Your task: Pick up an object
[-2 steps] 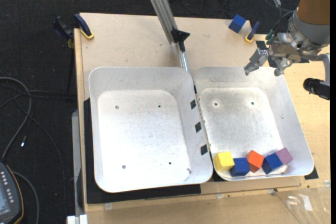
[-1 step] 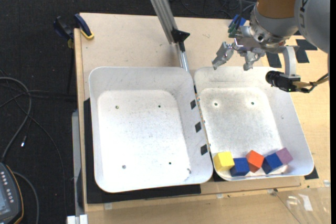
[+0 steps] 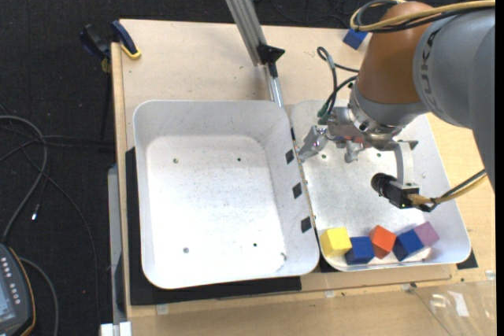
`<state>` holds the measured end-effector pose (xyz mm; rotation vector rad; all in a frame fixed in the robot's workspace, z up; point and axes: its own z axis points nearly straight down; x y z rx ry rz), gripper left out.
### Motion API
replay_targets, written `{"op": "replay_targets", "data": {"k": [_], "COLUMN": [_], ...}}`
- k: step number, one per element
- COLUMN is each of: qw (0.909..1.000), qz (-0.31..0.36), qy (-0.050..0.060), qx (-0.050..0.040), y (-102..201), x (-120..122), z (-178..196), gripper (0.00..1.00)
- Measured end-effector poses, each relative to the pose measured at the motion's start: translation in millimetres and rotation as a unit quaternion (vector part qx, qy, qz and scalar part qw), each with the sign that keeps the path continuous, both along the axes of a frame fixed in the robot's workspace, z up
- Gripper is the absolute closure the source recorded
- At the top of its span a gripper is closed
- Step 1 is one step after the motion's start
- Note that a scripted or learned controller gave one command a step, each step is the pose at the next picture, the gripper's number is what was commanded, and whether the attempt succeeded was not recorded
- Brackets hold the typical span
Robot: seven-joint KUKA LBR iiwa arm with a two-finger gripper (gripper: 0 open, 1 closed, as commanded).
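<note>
Several small cubes lie in a row along the near edge of the right bin (image 3: 344, 197): a yellow cube (image 3: 336, 240), a blue cube (image 3: 360, 249), an orange cube (image 3: 383, 240), a second blue cube (image 3: 409, 244) and a purple cube (image 3: 427, 234). My gripper (image 3: 331, 149) hangs over the far left part of that bin, well clear of the cubes. Its fingers stand apart, open, with nothing between them. The orange band and grey arm hide the bin's far right corner.
The left bin (image 3: 209, 193) lies beside the right one. A slanted metal pole (image 3: 240, 0) ends at the bins' shared far corner. A black cable fitting (image 3: 391, 190) hangs under the wrist. A blue-and-yellow clamp (image 3: 124, 39) grips the bench's far left corner.
</note>
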<state>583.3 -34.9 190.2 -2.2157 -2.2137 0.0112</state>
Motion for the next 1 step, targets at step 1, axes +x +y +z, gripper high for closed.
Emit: {"op": "replay_targets", "data": {"k": [1], "qw": [1.0], "qz": [-0.002], "qy": [-0.007], "qx": [-0.0014], "y": [-36.7], "x": [-86.0], "z": [77.6], "gripper": [0.0]}}
